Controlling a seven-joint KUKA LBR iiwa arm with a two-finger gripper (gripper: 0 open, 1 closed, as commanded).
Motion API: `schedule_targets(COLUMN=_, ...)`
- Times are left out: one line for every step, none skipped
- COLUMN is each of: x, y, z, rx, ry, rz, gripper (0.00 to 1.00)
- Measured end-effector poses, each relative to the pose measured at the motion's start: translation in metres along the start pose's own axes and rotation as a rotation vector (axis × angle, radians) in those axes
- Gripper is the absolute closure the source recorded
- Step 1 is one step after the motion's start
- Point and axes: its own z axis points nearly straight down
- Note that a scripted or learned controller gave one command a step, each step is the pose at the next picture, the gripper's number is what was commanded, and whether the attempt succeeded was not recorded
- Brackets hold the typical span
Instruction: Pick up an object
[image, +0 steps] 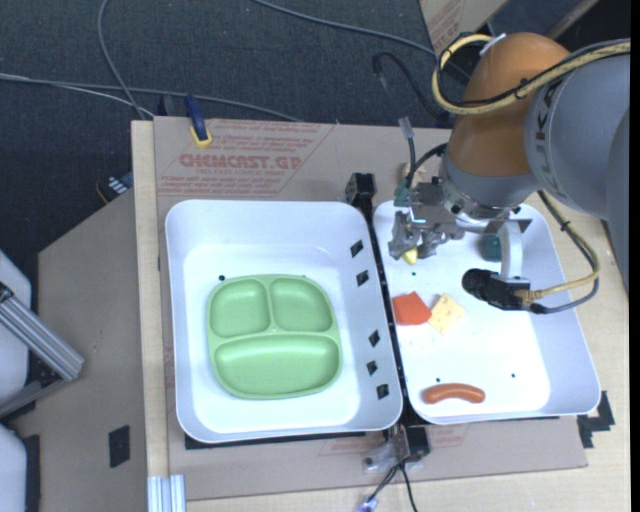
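Observation:
In the right bin (560, 385), my gripper (411, 243) hangs low over the far left corner, under the orange band of the arm (500, 95). A small yellow bit (408, 257) shows just beneath it. Nearer the front lie an orange-red wedge (410, 309) and a pale yellow cheese-like piece (447, 313), touching each other. A reddish sausage (454, 394) rests by the front wall. A teal object (492, 243) peeks out from behind the wrist.
The left bin (185, 300) holds a green divided plate (273, 335). A black part with a yellow cable (497, 288) sticks out over the right bin's middle. A divider with black clips (374, 300) separates the bins. Cardboard lies under both.

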Motion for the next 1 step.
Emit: schedule_targets(x=0.0554, y=0.004, z=0.0084, rx=-0.002, ry=0.0, rz=-0.001, gripper=1.0)
